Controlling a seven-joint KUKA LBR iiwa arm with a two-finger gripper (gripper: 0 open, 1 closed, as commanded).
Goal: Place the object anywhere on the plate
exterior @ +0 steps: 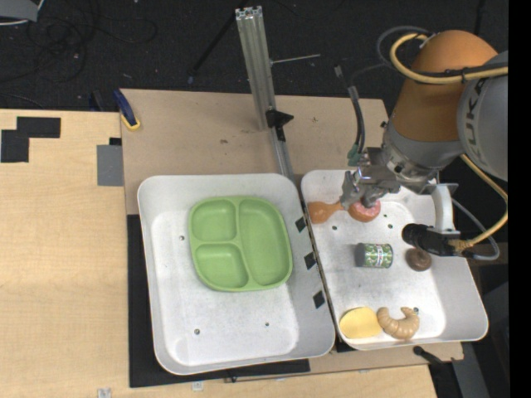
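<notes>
A green plate (241,244) with three compartments lies in the left bin (224,338). In the right bin (448,305), near its far edge, lie an orange piece (322,211) and a pink round piece (365,212). My gripper (362,191) hangs right above the pink piece, with its tips close over that piece. A small green can (375,255) lies on its side mid-bin. A brown lump (419,260) rests to the can's right. At the near edge sit a yellow piece (358,323) and a tan croissant-shaped piece (399,322).
A metal post (259,65) rises behind the bins, between them. Black clips (309,259) sit along the seam where the two bins meet. The arm's grey and orange body (440,98) looms over the right bin's far right corner, with cables trailing beside it.
</notes>
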